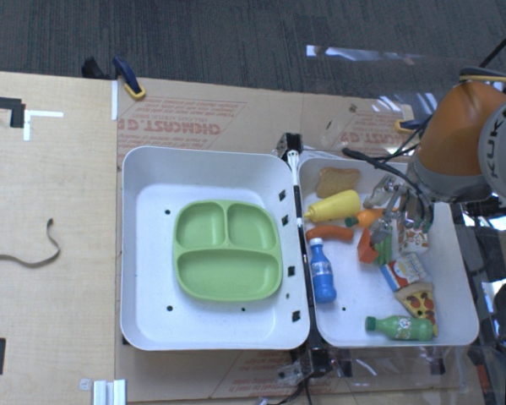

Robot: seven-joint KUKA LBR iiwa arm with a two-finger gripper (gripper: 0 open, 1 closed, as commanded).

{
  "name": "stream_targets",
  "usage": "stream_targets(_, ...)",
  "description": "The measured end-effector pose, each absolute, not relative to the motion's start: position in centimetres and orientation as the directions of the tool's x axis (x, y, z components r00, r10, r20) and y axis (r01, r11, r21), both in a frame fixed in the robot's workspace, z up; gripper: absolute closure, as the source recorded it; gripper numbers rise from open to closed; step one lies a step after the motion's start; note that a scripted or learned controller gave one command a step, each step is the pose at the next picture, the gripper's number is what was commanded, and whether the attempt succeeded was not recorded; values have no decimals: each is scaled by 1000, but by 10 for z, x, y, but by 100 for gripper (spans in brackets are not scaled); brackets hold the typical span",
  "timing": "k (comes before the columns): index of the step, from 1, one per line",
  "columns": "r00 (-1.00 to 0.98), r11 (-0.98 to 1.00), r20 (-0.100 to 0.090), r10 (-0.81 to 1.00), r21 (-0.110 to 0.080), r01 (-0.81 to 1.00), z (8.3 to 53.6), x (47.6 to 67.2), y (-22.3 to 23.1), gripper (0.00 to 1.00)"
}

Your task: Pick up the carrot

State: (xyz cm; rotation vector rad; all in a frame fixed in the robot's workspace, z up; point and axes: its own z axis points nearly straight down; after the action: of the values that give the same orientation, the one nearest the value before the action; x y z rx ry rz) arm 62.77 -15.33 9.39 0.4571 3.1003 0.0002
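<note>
Camera view: 2 bins; left bin (132, 259) holds 1 green plate (228, 250). Right bin (463, 310) holds 2 bottles, 1 blue (321, 272), 1 green (401, 328). 1 carrot (329, 234) lies near the bins' divider, long axis left-right. Gripper (394, 215) state: cannot tell.

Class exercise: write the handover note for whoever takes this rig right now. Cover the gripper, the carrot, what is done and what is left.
Gripper: low inside the right bin, over the pile of toy food; whether it grips anything cannot be told.
Carrot: lying in the right bin beside the yellow mustard bottle and above the blue bottle, left of the gripper.
Done: arm is in the bin.
Left: grasp the carrot and lift it.
</note>
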Motion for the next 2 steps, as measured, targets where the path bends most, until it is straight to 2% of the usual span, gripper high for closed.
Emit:
stream_targets(1, -851, 851, -3, 525, 0, 525, 93, 614, -96, 0)
stream_targets(2, -853, 853, -7, 523, 0, 523, 103, 615, -96, 100)
